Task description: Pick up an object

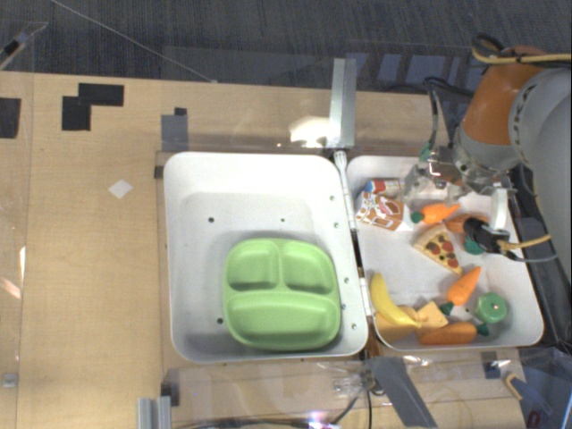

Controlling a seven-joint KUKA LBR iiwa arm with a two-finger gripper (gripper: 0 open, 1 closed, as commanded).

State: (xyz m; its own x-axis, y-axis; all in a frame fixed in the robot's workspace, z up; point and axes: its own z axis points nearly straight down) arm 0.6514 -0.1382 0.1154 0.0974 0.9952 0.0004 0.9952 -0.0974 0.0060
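The right bin [534, 329] holds several toy foods: a red and white packet [380, 209], an orange piece [436, 213], a pizza slice [439, 249], a carrot [463, 286], a banana [388, 302], a yellow wedge [433, 314], an orange sausage [447, 333] and a green round piece [491, 308]. My gripper [458, 195] hangs low over the far part of this bin, just above the orange piece, with the packet to its left. The wrist hides what lies directly under it. Nothing is visibly lifted.
The left bin [192, 195] holds a green divided plate [281, 293] toward its near side. A metal divider post [342, 105] stands between the bins at the back. The grey arm with its orange band [492, 105] and cables crosses the right bin's far right corner.
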